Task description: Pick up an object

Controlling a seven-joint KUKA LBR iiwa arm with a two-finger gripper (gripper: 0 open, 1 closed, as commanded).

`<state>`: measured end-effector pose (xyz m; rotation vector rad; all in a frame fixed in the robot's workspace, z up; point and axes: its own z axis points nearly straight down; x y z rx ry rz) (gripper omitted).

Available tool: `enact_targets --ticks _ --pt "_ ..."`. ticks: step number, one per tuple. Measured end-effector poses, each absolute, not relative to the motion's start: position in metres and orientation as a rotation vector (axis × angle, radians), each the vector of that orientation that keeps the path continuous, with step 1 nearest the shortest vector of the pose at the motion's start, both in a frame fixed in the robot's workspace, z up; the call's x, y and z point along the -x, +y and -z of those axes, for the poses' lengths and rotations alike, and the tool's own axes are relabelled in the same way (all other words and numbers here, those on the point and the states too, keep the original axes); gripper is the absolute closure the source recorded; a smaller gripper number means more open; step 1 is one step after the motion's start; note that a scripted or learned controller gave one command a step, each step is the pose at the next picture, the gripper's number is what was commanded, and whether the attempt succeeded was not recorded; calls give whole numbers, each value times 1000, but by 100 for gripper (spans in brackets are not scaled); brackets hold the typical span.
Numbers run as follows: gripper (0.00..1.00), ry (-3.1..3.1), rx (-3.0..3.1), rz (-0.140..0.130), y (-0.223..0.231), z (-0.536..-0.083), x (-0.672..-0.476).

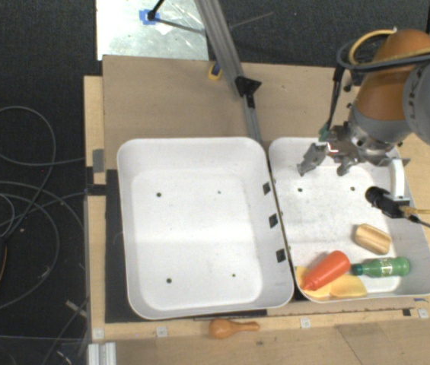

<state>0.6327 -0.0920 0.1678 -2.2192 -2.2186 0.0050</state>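
Note:
Several objects lie in the near corner of the right bin [317, 204]: a tan block [371, 238], an orange carrot-shaped piece [325, 270], a green bottle [382, 267] on its side and a yellow piece [342, 288] under the carrot. My gripper [327, 163] hangs over the bin's far part, well behind these objects. It is open, its two grey fingers spread with nothing between them.
The left bin [192, 226] lies beside the right one, joined by black clips [273, 220]. A small orange-brown pear-shaped object [234, 326] rests on the bench in front of the bins. A slanted metal pole [226, 44] crosses the back.

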Motion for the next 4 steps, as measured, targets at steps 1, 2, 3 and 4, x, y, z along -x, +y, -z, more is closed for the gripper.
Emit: enact_targets --ticks 1,2,3,4 --pt "0 -2218 2219 -4 -87 -106 -629" --pt "100 -2222 2225 4 -88 -121 -632" --pt "100 -2231 2222 9 -84 -185 -632" --pt "100 -2232 2222 8 -92 -247 -637"
